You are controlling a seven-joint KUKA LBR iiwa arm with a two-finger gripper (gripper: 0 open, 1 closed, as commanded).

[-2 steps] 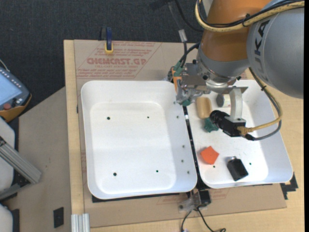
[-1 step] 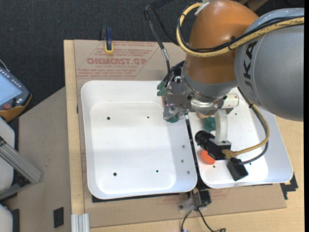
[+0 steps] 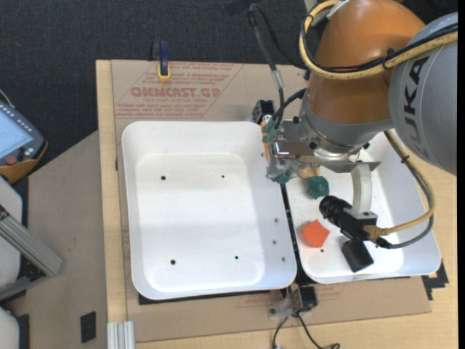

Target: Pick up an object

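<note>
In the right bin (image 3: 414, 257) lie a teal object (image 3: 316, 187) and an orange block (image 3: 314, 233); a small tan object (image 3: 309, 171) peeks out from under the wrist just above the teal one. My gripper (image 3: 279, 170) hangs low over the right bin's left edge, close to the divider between the bins. It is left of the teal object and above-left of the orange block. The big grey and orange wrist hides much of the right bin's far half.
The left bin (image 3: 145, 195) is a shallow white tray with four small dark holes. Both bins rest on a cardboard sheet (image 3: 182, 86) with red print. A blue and yellow clamp (image 3: 164, 58) stands at the sheet's far edge.
</note>
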